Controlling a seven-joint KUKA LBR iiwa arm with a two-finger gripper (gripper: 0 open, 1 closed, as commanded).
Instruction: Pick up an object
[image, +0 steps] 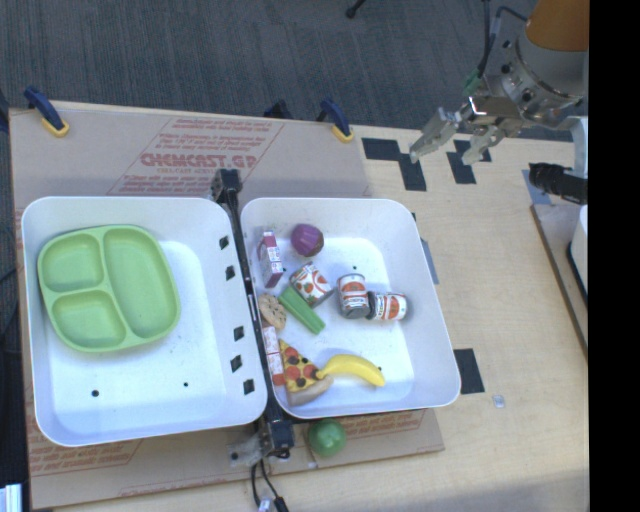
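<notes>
A: Where is the arm, and how does its tool stand?

B: The gripper (452, 138) hangs at the upper right, above the bare bench and well apart from both bins. Its two fingers are spread, with nothing between them.

A: And the things to be picked?

B: All but one lie in the right bin (425, 300). A purple ball (307, 239) sits near the far wall, a wrapped bar (270, 252) just left of it. Below these come a small can (312, 284), a green stick (301, 309) and a cookie (272, 312) — close together, toward the divider. Two more cans (371, 299) lie side by side at mid-bin. A pizza slice (293, 370) and a banana (352, 369) rest near the front wall.

A: The left bin?

B: The left bin (200, 400) bears a green divided plate (107, 287) in its far left corner.

A: Anything outside?

B: A green ball (326, 437) — on the cardboard just in front of the right bin
</notes>
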